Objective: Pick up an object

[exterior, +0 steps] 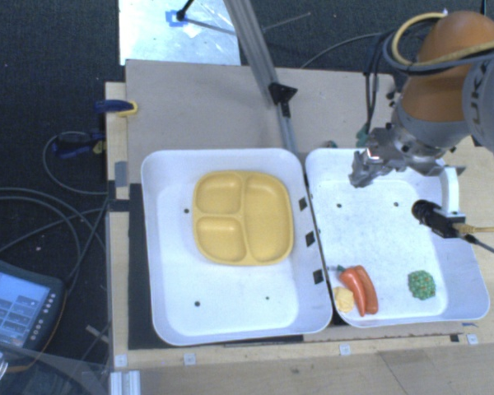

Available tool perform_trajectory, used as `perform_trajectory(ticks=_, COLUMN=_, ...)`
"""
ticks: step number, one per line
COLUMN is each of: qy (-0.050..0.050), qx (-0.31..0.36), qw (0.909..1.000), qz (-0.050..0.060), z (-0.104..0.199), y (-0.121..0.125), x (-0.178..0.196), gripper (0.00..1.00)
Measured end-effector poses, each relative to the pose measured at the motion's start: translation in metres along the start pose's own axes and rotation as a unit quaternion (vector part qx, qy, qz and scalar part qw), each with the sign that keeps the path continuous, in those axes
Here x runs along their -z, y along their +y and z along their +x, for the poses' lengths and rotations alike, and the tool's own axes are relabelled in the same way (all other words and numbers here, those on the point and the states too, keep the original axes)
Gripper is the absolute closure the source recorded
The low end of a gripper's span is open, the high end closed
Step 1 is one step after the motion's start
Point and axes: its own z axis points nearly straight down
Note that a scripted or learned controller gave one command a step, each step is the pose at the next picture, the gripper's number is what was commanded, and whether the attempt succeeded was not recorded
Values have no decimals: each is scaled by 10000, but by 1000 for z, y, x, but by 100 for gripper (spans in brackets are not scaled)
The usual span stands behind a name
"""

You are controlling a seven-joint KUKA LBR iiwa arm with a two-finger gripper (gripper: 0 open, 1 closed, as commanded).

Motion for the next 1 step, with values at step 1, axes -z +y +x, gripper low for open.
perform_trajectory(ticks=1, qy=2, qx=7, qw=10000, qz=-9, z=56, y=4, x=1, gripper=100)
